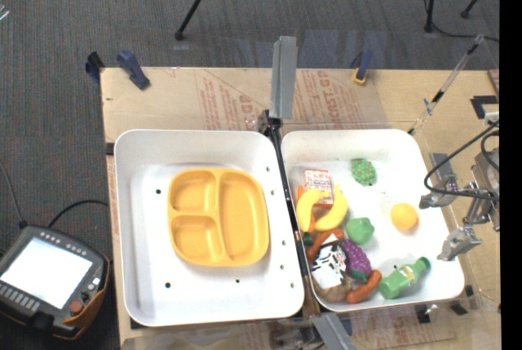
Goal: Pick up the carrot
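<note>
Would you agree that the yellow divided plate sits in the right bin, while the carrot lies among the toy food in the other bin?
Not quite: the camera view shows the yellow divided plate in the left bin, not the right. The carrot does lie among the toy food in the other, right bin, beside the banana.

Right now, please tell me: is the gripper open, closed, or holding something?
Gripper: at the right edge of the right bin, away from the carrot; holds nothing; open or closed cannot be told.
</note>
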Robot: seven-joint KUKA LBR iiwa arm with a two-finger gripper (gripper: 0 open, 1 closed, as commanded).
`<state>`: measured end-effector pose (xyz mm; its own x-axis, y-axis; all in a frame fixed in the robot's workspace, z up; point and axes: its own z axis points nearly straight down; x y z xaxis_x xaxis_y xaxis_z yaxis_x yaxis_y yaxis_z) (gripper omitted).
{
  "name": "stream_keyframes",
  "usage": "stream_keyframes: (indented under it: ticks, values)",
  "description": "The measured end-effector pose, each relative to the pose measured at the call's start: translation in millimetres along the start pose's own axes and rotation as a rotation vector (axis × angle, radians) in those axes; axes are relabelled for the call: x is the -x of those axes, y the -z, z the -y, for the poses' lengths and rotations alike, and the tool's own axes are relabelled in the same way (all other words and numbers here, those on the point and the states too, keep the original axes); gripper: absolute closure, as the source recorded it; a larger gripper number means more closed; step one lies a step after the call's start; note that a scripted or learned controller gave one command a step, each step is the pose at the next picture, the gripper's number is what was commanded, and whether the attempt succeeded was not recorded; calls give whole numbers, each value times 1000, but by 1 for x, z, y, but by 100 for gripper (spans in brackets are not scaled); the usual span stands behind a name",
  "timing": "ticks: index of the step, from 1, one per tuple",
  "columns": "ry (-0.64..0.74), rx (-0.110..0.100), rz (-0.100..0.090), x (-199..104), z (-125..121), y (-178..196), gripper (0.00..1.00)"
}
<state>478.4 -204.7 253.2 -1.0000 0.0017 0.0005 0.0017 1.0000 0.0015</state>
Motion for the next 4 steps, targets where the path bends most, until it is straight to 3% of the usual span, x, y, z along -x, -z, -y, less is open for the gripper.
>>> stream_keyframes:
  ticks: [1,2,3,4]
  values:
    - [66,2,-1,41,-54,-23,0]
    - [9,2,-4,51,-127,-125,0]
    - [-419,-1,9,99,-120,-161,0]
    - [277,-5,14,127,-123,-160,0]
